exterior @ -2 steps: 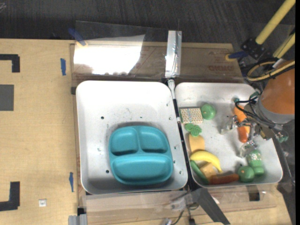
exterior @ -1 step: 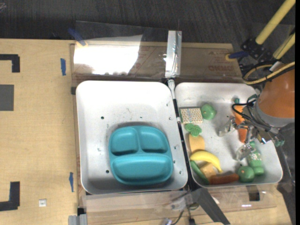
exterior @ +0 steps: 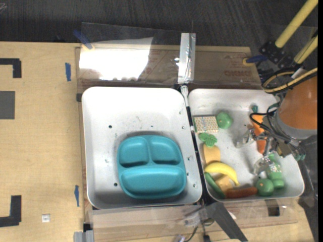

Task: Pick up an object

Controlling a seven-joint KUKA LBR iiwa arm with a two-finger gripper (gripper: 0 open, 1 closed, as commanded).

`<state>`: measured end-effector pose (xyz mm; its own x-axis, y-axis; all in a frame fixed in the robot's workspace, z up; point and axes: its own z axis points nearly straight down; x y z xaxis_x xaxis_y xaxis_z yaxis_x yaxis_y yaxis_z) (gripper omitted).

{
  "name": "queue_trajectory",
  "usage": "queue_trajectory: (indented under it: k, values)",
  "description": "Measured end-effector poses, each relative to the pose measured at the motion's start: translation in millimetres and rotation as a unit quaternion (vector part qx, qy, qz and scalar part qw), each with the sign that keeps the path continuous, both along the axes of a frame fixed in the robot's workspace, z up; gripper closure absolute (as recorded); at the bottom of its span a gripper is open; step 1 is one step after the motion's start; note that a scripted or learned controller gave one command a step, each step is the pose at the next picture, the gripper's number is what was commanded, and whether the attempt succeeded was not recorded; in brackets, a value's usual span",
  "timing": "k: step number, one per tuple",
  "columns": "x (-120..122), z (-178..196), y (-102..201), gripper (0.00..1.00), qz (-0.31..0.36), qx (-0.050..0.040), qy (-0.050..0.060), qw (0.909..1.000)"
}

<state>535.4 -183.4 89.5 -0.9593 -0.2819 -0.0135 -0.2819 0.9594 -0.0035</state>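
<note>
White bins sit side by side; the teal divided tray (exterior: 150, 166) fills the left bin (exterior: 96, 135).
The arm's orange band (exterior: 302, 107) hangs over the right bin (exterior: 229, 101), the gripper (exterior: 262, 158) low among toy food; jaw state cannot be told. A yellow banana (exterior: 222, 171) lies near the front, a small green ball (exterior: 224, 119) further back.

Lighting is bright and even, from overhead. A strong glare patch lies on the clear sheet (exterior: 118, 64) behind the left bin (exterior: 96, 110), washing out detail there. The metal strip (exterior: 186, 58) between the bins also reflects light. The teal tray (exterior: 150, 166) casts a soft shadow on the bin floor at its lower left. Overall sharpness is moderate; small items in the right bin (exterior: 232, 101) appear soft and slightly blurred. The dark floor at the top shows little detail.
</note>
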Motion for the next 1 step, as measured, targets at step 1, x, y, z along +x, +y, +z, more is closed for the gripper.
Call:
queue_trajectory:
  k: [1]
  values:
    - [7.6,-0.4,-6.3,0.0,-0.077,0.0007,0.0,0.9971]
